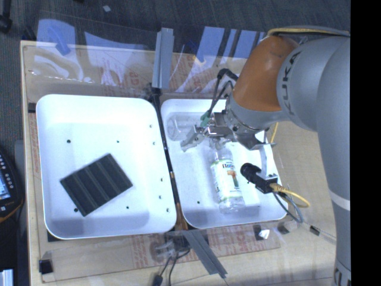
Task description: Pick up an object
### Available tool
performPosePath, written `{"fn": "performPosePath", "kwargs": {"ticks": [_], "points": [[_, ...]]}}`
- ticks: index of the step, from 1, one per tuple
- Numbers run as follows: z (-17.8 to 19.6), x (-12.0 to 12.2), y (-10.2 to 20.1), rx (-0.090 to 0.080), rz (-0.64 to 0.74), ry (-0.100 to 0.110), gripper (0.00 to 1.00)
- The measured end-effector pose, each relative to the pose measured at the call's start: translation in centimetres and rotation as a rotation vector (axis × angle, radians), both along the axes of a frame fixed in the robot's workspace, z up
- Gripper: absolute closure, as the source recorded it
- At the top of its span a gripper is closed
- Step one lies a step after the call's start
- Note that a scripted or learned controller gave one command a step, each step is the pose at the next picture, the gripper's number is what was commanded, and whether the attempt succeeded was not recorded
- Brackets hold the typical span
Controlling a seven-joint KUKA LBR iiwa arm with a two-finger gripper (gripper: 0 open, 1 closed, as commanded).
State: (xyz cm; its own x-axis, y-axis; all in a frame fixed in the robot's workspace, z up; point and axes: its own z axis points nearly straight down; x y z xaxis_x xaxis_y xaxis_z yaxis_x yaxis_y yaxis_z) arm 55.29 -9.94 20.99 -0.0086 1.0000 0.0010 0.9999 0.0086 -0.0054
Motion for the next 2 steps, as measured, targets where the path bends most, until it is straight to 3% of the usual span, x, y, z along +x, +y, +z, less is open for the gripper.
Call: {"fn": "performPosePath", "kwargs": {"ticks": [1,2], "points": [[0.95,0.07,0.05,0.000,0.005,0.002,1.00],[0.95,0.07,0.05,-0.001,0.006,0.002,0.00]]}}
